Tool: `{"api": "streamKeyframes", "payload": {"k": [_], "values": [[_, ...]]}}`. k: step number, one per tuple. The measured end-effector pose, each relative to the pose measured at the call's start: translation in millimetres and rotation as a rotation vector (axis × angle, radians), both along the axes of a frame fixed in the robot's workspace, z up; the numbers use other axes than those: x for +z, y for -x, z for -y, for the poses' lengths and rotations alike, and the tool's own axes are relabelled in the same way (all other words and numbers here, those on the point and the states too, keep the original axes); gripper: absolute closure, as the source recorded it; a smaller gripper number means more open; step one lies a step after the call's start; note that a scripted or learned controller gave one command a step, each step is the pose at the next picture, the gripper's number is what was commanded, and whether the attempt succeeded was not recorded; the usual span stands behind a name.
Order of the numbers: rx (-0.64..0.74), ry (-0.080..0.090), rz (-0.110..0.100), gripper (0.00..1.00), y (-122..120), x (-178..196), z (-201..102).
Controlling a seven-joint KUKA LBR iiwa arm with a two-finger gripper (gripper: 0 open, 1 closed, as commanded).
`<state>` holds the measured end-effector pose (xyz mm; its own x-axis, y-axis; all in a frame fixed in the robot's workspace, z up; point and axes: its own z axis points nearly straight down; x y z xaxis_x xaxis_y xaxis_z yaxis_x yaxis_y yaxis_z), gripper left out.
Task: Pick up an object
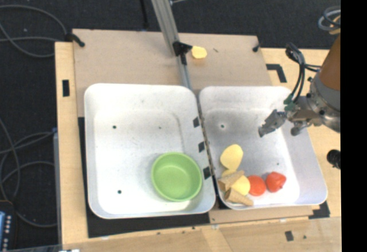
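Objects lie heaped at the lower edge of the right bin [298,188], lower right of the frame: a smooth rounded yellow piece [231,156], two glossy red tomato-like shapes [275,181], tan wedges [230,181]. My gripper [269,126] hangs above that bin's bare middle, holding nothing; how wide it stands I cannot tell. A round green bowl [176,176] sits in the left bin [114,130]. A small yellow piece [199,52] rests on the table [114,50] behind.

No legible text, label, brand, number or sign showing anywhere, nothing reading on the two white bins [143,91], nothing reading on the tabletop [229,44], black corner marks there carrying no characters
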<state>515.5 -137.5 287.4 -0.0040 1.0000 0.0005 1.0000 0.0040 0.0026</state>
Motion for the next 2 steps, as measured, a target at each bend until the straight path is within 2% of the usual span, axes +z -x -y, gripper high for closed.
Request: {"api": "streamKeyframes", "payload": {"k": [1, 2], "values": [[-0.001, 0.000, 0.000, 0.00, 0.0, 0.0, 0.1], [-0.005, 0.002, -0.005, 0.00, 8.2, -50.3, 7.4]]}}
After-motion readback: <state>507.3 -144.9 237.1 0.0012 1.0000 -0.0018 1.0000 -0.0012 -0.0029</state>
